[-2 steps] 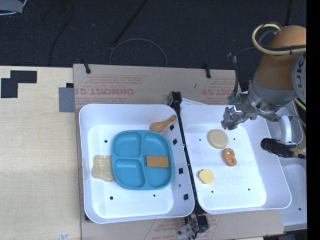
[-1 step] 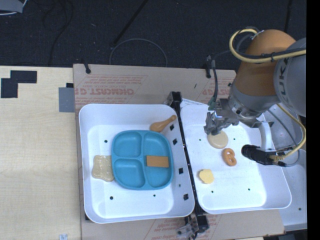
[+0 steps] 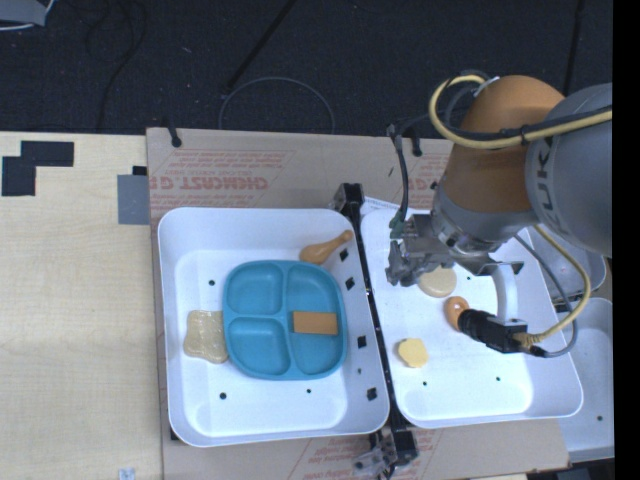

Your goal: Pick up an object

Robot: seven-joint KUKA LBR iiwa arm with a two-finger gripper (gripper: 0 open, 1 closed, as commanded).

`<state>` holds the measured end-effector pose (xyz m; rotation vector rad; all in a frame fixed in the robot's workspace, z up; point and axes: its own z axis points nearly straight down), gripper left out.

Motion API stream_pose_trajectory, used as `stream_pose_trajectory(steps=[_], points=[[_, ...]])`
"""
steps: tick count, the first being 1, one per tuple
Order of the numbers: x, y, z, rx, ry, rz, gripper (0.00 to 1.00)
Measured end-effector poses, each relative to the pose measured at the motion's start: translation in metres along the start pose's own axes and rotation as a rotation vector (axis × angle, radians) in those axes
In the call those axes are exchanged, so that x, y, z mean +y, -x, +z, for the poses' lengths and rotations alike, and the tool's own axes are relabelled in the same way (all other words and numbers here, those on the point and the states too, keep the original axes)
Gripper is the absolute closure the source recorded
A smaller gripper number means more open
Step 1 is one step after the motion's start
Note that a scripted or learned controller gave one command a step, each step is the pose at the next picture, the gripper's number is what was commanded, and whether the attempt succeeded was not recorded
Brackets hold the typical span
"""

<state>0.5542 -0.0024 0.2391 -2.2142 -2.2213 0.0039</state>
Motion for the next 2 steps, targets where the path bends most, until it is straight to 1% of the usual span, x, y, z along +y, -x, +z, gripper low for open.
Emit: stream_pose_trajectory(steps=[2], points=[[-0.032, -0.108, 0.023, 0.0, -0.001, -0.001, 1.0]])
